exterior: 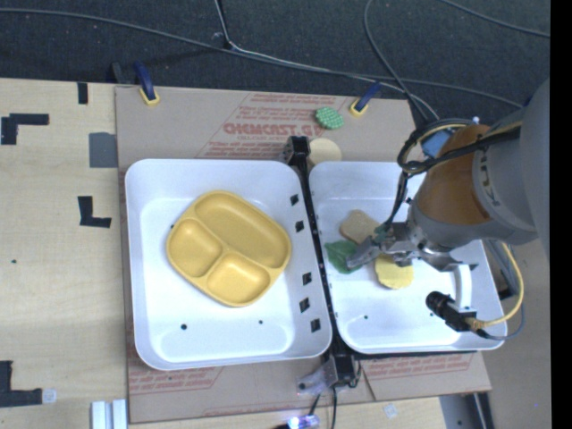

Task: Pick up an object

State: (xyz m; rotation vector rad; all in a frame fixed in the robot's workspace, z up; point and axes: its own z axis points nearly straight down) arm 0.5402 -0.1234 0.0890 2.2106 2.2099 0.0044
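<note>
I see the arm's jaws low inside the right bin, amid a green piece, a tan piece and a yellow piece — whether they grip anything I cannot tell. Left of that bin, the left bin holds a yellow divided tray.

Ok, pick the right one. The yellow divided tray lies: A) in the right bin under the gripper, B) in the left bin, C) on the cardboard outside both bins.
B: the yellow divided tray sits flat on the floor of the left bin, while the gripper works over the right bin.
</note>
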